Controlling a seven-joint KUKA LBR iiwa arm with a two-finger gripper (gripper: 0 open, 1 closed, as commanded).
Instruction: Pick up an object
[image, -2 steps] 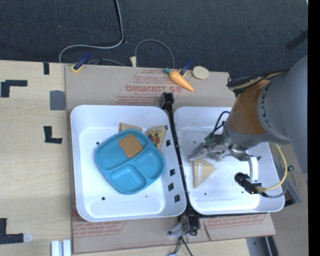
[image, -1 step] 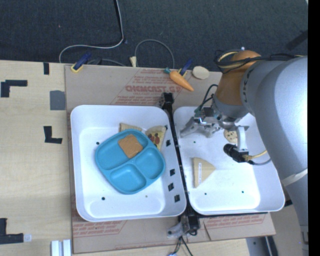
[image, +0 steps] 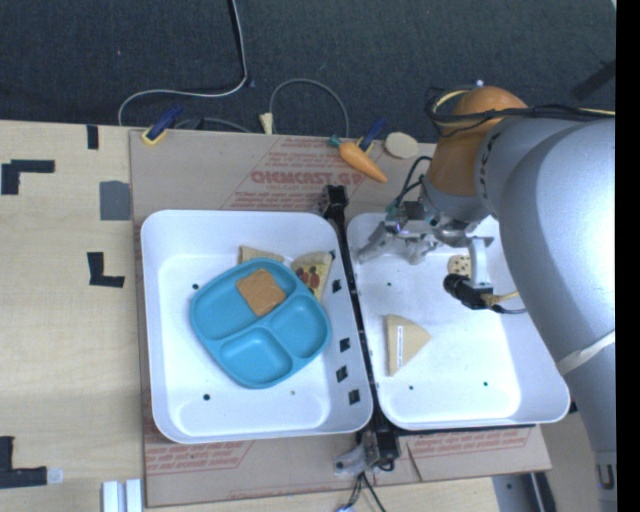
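Observation:
My gripper (image: 395, 248) hangs over the far left part of the right bin (image: 500, 400), its two grey fingers spread apart with nothing between them. A beige wedge (image: 403, 342) lies on that bin's floor, nearer the front than the gripper. A small speckled cookie-like piece (image: 460, 265) sits to the gripper's right, partly behind a black cable. In the left bin (image: 170, 300) a blue divided plate (image: 262, 325) carries a brown toast square (image: 262, 291). A pizza-like slice (image: 313, 270) pokes out behind the plate.
The grey arm with its orange band (image: 480, 110) covers the right bin's far right side. An orange carrot (image: 360, 160) and a pale rounded piece (image: 401, 145) lie on the cardboard behind the bins. A black divider (image: 345, 300) runs between the bins.

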